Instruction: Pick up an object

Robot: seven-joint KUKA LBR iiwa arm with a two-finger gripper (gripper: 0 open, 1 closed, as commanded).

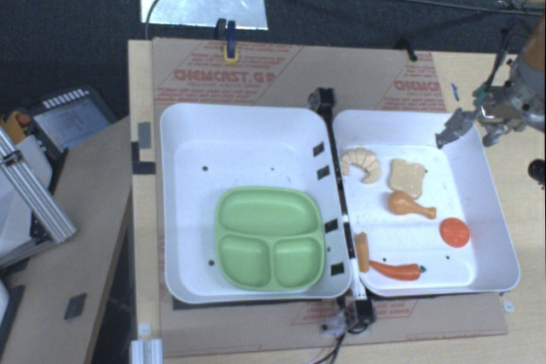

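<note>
Toys in right bin (490, 183) number six – gripper (467, 129) fingers spread, holding nothing.

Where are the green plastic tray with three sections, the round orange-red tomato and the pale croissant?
Green plastic tray with three sections (223, 219): camera view, left rim.
Round orange-red tomato (455, 232): camera view, its middle.
Pale croissant (363, 163): camera view, middle of its curved body.
</note>
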